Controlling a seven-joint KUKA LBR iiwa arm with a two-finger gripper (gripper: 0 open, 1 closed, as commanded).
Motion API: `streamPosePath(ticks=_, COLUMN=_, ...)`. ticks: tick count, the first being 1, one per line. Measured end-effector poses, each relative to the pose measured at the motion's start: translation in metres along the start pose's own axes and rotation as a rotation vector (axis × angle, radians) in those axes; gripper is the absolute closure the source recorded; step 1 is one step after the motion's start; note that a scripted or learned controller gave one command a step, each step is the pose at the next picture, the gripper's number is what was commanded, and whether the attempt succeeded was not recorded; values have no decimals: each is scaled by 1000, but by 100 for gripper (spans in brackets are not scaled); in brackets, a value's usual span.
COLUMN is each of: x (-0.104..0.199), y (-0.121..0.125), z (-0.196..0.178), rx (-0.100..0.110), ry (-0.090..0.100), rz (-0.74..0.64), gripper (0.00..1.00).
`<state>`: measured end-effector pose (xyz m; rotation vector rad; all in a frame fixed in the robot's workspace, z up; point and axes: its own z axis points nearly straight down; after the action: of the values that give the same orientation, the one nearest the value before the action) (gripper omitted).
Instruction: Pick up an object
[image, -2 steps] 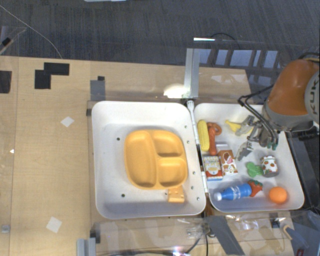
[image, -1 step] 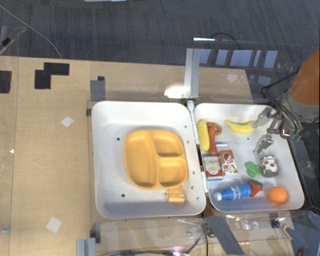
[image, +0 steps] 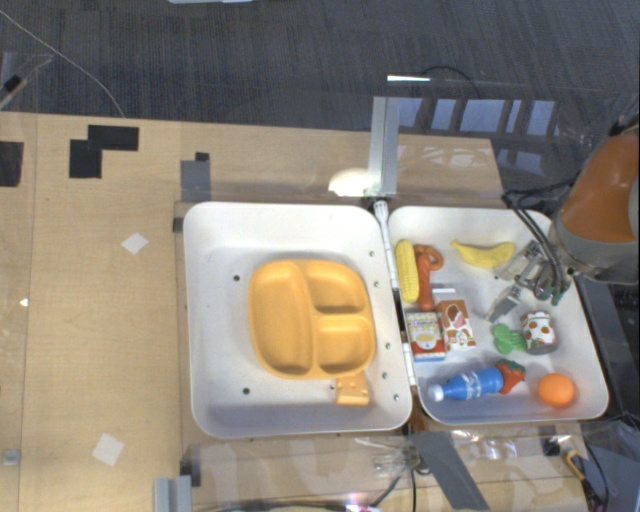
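Plainly poised low over the right bin (image: 598, 400), the gripper (image: 522, 285) with fingers spread wide and nothing between them, just beside the bin's right edge and roughly midway along it. Nearest beneath and ahead: a yellow banana (image: 483, 254) toward the far edge, a green toy (image: 509, 340) and a round white patterned piece (image: 539, 332) just below the fingertips. Judged the likeliest target, the banana: probably light hollow plastic, stiff, smooth and somewhat slippery, best pinched across its thick middle rather than at a tapering end. Along the left edge, a corn cob (image: 406, 270) touching an orange-red curved piece (image: 428, 272); further toward the near edge, two small printed cartons (image: 441, 329) side by side, light but easily crushed at the corners. At the near edge, a blue bottle (image: 473, 384) lying on its side, rounded and prone to roll away from a closing pinch, with a red piece at its cap end; in the near right corner an orange ball (image: 556, 390), hard to grip off-centre. Left bin (image: 215, 400) carrying a yellow divided tray (image: 310, 317) and a small yellow block (image: 352, 391). Hard to make out: what the green toy is, partly hidden under the fingers; wrist cut off at the right.
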<state>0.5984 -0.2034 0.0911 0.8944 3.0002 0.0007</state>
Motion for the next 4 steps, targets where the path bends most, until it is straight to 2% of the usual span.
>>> streamPosePath(ticks=1, x=-51, y=28, z=3, rx=3, ry=1, rz=-65, gripper=0)
streamPosePath(ticks=2, x=-51, y=31, z=-64, rx=-1, ry=-6, rz=-596, gripper=0)
streamPosePath(ticks=3, x=-56, y=36, z=-25, rx=-1, ry=1, rz=-164, gripper=0)
streamPosePath(ticks=4, x=-46, y=43, z=3, rx=7, ry=11, rz=-132, gripper=0)
